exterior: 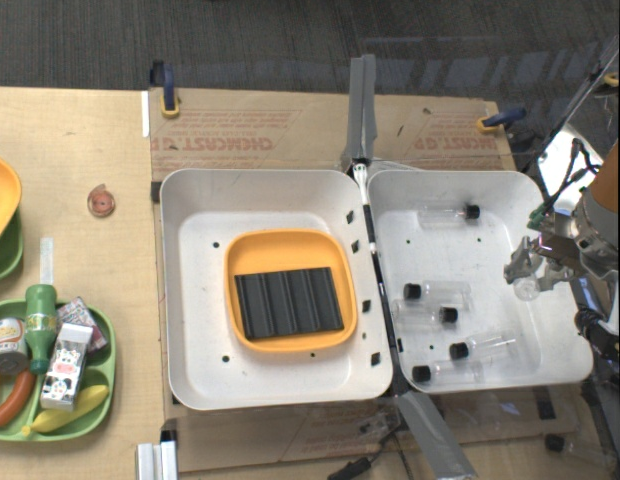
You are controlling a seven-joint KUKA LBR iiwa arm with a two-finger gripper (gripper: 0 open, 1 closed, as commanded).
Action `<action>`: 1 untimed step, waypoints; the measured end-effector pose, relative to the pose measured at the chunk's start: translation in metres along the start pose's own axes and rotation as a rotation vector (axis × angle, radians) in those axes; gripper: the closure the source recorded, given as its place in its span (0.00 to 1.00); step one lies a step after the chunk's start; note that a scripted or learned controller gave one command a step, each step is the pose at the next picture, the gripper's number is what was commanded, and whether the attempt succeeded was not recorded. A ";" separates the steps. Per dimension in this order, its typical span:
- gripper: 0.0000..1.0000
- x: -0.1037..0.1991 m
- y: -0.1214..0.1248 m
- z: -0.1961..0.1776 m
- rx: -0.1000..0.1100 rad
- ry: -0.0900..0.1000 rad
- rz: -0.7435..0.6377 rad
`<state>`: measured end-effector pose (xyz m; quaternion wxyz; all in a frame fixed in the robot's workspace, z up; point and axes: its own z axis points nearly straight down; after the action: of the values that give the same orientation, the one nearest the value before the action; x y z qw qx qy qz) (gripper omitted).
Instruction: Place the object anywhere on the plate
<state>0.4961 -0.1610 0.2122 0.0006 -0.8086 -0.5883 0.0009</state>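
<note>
Clear black-capped plastic vials (445, 316) lie near in the right white bin (490, 190); gripper (530, 268) state unclear; orange square plate (290, 251) awaits.

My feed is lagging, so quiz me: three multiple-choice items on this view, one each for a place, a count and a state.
1. Where is the orange plate?
A. left bin
B. right bin
C. wooden table

2. How many black-capped clear vials lie in the right bin?
A. two
B. five
C. nine

3. What lies on the plate?
A. a vial
B. a banana
C. a dark ribbed mat

Key: 1 A, the plate sits in the left bin. 2 B, five black caps show. 3 C, just the mat; the vials lie in the right bin.
</note>
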 end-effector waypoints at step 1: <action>1.00 -0.017 0.098 -0.045 0.001 -0.002 -0.007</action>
<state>0.5846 -0.2075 0.2575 0.0003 -0.8065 -0.5913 0.0018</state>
